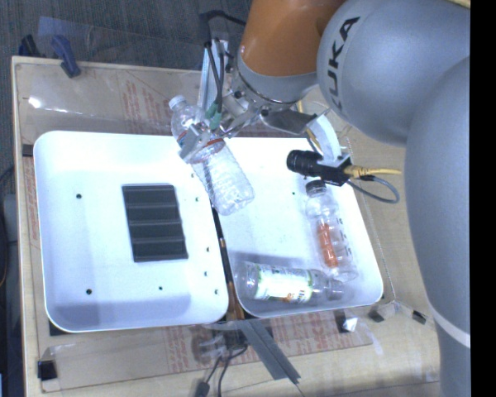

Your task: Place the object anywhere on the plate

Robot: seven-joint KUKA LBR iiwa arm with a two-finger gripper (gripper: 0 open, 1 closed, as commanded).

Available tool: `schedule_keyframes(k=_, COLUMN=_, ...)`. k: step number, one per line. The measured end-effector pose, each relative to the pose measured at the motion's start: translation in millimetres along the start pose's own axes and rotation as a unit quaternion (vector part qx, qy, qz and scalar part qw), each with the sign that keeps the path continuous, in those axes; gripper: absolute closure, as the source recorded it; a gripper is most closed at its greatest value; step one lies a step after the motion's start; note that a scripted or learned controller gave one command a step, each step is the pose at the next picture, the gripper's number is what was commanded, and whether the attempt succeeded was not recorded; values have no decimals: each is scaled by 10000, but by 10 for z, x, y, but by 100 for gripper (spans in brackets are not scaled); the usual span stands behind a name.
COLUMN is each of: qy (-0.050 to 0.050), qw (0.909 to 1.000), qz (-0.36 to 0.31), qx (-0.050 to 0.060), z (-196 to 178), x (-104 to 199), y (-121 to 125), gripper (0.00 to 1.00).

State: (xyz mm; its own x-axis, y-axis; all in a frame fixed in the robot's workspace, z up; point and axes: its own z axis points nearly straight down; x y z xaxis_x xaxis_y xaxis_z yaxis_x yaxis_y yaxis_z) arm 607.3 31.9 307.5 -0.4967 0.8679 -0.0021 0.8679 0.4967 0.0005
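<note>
Right bin (365, 259) corner behind arm (397, 64)

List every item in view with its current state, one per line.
gripper: above the seam between the bins, at the clear bottle's upper part.
clear bottle: tilted, neck up-left, over the seam.
orange-label bottle: lying on its side in the right bin, cap toward the far side.
green-label bottle: lying flat along the right bin's near wall.
dark ridged plate: flat in the left bin, nothing on it.
right bin: holds two bottles.
</note>
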Motion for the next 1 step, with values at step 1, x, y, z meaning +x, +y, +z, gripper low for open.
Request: schedule_keyframes(k=1, qy=13, qw=9982, qz=-605, qx=16, z=532, x=617, y=50, gripper=100)
